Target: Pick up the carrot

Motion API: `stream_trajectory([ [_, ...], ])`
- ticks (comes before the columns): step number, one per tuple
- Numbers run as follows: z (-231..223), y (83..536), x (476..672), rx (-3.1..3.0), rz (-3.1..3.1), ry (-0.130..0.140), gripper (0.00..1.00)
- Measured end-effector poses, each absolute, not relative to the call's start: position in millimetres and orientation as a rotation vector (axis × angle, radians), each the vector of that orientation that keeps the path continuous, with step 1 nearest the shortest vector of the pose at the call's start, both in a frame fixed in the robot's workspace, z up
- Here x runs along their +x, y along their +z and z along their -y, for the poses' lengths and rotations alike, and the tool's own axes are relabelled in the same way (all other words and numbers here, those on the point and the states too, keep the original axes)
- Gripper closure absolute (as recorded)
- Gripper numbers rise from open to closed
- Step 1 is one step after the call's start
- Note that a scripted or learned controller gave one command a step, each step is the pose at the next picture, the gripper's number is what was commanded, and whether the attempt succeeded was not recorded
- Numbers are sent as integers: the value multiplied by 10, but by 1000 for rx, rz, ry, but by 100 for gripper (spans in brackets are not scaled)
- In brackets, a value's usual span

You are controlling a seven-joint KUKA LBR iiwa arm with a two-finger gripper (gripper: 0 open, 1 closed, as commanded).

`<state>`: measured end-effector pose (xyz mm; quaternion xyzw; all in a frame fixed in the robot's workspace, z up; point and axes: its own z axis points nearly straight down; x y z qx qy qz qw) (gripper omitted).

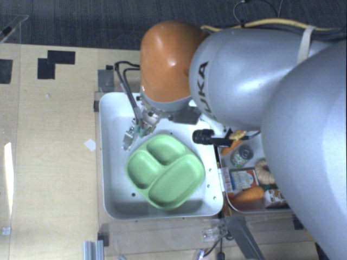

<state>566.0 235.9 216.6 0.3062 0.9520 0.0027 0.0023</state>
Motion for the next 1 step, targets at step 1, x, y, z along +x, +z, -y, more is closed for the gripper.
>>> stream_trajectory([
  [1,-2354,1732,5318,368,-3115,7,0],
])
